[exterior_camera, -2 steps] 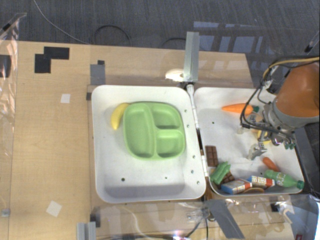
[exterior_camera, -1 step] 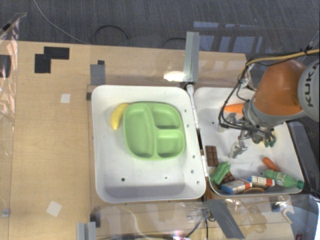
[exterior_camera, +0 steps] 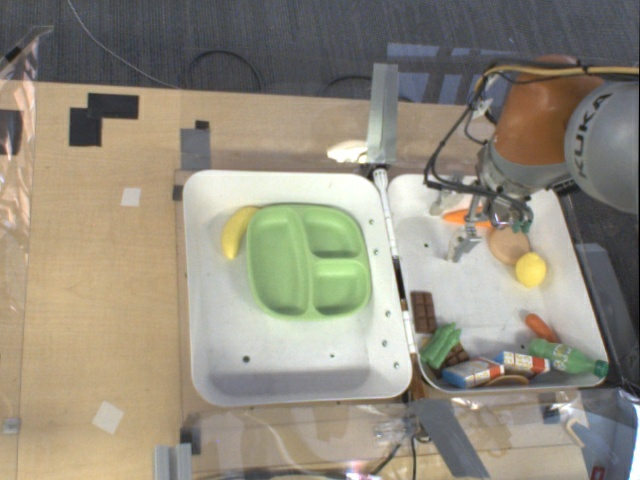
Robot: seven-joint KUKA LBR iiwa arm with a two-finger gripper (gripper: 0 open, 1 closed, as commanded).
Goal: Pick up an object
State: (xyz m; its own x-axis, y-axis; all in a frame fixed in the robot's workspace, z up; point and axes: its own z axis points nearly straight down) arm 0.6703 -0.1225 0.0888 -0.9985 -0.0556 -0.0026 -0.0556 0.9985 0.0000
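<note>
While the arm reaches in from the right, its gripper hangs over the right bin, fingers parted around nothing, an orange carrot just beside them. A lemon and tan disc lie near; the left bin holds a green tray and banana.

The arm reaches in from the right, gripper pointing down.

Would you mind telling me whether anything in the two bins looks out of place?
Slightly: the banana lies wedged between the green tray and the left bin wall, not on the tray. Nothing looks spilled or damaged.
</note>
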